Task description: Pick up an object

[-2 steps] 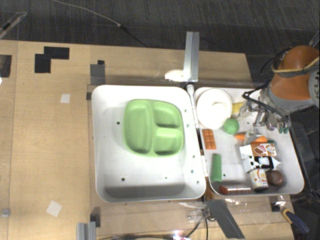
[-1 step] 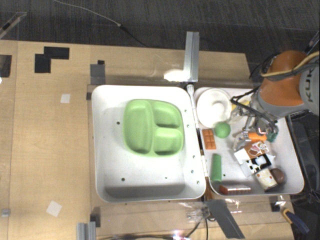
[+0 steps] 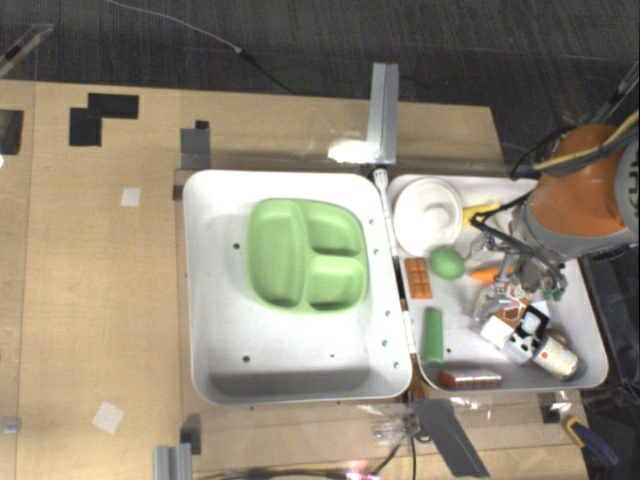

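Tabletop [image 3: 100,268] of pale wood carries two shallow white bins. The left bin [image 3: 215,368], left of the round white bowl [image 3: 428,216], holds a glossy lime-green divided plate [image 3: 305,253] with three rounded compartments. The bowl sits in the right bin [image 3: 592,363], where the loose things to pick lie. Just below the bowl are a small brown segmented block [image 3: 419,278] and a smooth green ball [image 3: 447,264]. Farther below it lie a green cylinder [image 3: 432,335] and a slim brown stick [image 3: 470,378]. Below and right of the bowl are an orange tapered piece [image 3: 483,275], a white box [image 3: 518,333] with black patches and a pale stubby cylinder [image 3: 555,360]. Right of the bowl the arm [image 3: 585,183] reaches down, and its jaws hang over the clutter beside the white box. Whether they are wide or narrow cannot be told.
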Controlling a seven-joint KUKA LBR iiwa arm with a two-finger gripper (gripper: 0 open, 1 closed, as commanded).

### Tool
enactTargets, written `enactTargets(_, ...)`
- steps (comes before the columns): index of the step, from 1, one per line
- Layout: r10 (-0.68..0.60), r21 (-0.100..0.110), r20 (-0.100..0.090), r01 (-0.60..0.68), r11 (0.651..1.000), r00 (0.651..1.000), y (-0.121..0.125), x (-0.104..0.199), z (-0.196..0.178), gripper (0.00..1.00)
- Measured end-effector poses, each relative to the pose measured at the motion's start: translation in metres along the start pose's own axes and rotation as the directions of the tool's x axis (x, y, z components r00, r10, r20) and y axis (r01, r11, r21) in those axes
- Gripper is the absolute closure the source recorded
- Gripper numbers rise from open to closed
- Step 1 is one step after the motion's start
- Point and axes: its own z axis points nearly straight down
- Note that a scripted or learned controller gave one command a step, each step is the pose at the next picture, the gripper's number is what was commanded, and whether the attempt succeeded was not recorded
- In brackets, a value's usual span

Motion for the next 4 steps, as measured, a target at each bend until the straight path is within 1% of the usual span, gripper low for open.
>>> enactTargets(1, 0.176, 0.000, 0.006, -0.176, 0.984, 0.984, 0.001, 0.035, -0.001, 0.00)
enactTargets(2, 0.326, -0.001, 0.001, -0.326, 0.945, 0.945, 0.004, 0.032, -0.001, 0.00)
enactTargets(3, 0.479, 0.000, 0.001, -0.479, 0.878, 0.878, 0.012, 0.027, -0.001, 0.00)
enactTargets(4, 0.549, -0.003, 0.003, -0.549, 0.836, 0.836, 0.059, -0.007, 0.000, 0.00)
